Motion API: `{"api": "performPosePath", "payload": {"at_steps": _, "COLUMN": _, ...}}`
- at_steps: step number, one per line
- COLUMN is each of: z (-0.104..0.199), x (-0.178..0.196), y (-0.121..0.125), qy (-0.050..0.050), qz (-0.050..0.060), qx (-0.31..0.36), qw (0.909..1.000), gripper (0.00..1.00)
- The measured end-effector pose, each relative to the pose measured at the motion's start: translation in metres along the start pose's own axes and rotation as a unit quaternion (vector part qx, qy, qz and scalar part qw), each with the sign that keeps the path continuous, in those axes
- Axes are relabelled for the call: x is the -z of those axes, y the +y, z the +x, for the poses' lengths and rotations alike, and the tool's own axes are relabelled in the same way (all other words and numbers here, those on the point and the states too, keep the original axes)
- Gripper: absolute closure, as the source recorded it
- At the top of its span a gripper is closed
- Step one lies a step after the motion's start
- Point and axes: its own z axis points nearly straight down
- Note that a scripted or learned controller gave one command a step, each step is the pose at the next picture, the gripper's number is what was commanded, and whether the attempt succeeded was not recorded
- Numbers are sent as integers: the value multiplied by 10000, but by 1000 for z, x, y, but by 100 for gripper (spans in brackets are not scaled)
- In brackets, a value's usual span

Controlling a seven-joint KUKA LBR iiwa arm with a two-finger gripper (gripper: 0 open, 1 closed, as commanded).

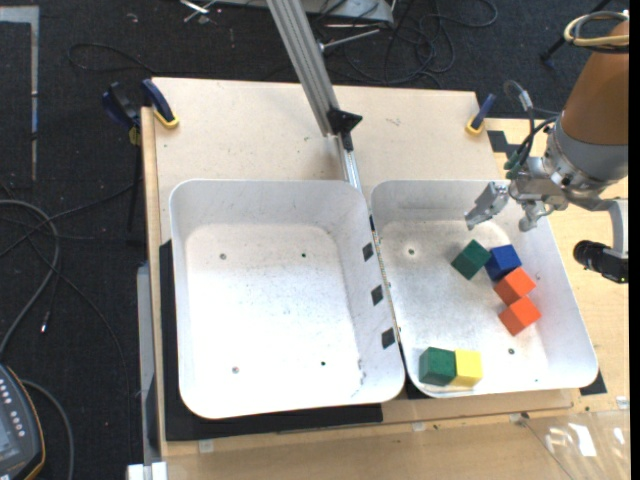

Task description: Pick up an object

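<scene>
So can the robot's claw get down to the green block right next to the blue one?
Probably yes. The gripper hangs just above the green block, with nothing between them. The blue block touches its right side, so one finger may bump it.

The bins (270, 218) look like smooth white plastic with tiny dark specks. The bench (250, 128) is pale, matt wood. The pole (300, 48) at twelve o'clock is shiny metal. The blocks (470, 260) look smooth and matt.
</scene>
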Motion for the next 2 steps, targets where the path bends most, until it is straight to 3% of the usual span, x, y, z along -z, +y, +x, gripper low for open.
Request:
{"api": "performPosePath", "payload": {"at_steps": 1, "z": 75, "x": 3, "y": -18, "qy": 14, "qz": 4, "qx": 38, "qw": 10000, "gripper": 0}}
{"api": "performPosePath", "payload": {"at_steps": 2, "z": 7, "x": -118, "y": 3, "qy": -51, "qz": -145, "qx": 13, "qw": 9999, "gripper": 0}}
